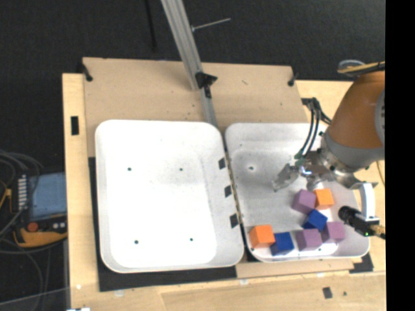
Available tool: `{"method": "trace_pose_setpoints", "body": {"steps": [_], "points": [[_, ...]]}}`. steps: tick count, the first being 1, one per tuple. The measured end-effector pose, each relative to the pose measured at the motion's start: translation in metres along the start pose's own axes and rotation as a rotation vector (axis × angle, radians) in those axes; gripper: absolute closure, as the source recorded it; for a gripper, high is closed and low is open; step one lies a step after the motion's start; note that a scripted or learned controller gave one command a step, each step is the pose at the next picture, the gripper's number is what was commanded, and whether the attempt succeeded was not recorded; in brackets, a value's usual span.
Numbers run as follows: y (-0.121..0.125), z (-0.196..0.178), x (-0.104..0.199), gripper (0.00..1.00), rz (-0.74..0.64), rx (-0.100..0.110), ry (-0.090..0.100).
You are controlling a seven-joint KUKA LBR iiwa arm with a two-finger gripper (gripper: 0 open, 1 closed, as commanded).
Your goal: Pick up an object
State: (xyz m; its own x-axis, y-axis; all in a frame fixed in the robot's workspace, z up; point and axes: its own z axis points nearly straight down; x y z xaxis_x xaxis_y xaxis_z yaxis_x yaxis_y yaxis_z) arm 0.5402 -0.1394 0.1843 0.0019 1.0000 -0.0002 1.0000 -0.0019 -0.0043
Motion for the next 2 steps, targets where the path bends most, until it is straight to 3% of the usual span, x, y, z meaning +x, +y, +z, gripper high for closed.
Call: {"method": "trace_pose_setpoints", "body": {"steps": [1,2], "points": [[-0.002,0.044,-0.007,0.00,-0.001,-0.001,-0.001],[0.000,0.030,-0.008,1.00,0.008,-0.010,-0.001]]}}
